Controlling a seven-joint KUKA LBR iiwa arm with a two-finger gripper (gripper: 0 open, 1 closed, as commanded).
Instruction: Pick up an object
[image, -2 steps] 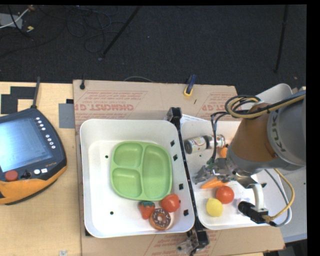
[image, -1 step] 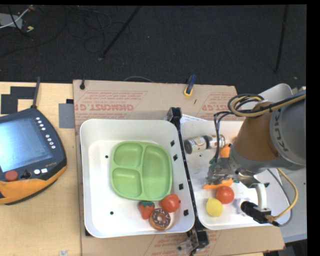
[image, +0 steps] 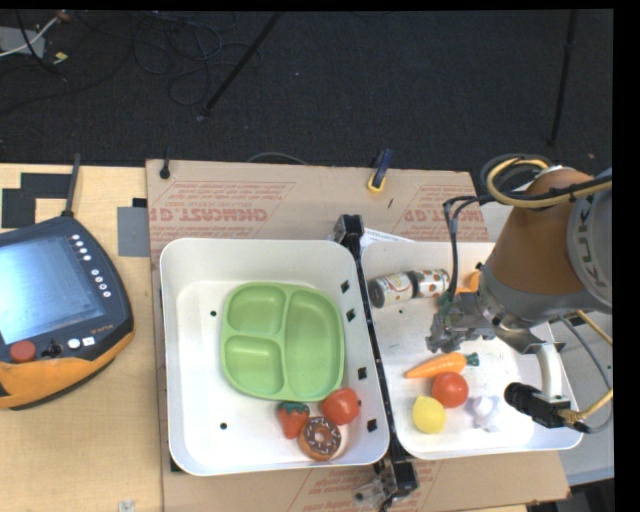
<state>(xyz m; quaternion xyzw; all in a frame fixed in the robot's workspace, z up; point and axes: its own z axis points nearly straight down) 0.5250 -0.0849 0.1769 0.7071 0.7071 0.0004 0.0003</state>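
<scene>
Just below the dark metal tool (image: 447, 335), a tapered orange carrot (image: 436, 366) lies on the smooth white floor of the right bin (image: 400, 420). Beyond it sit a glossy round tomato (image: 450, 389) and a lemon (image: 429, 414). Whether the tool is spread or pressed together cannot be told.

The grey KUKA arm (image: 590, 240) reaches in from the right side of the camera view, its bulky upper housing cut off at the frame's edge. Below that housing sits the broad orange band (image: 535, 235) above the wrist, seen from above as a rounded, tapering collar that leans down and toward the left. Looped cables (image: 512, 172) curl over the top of the band, and a thinner dark cable runs down its left side. Under the band the dark two-finger gripper (image: 450, 330) points downward, low over the right-hand bin; its fingertips are too dark and crowded to make out.
</scene>
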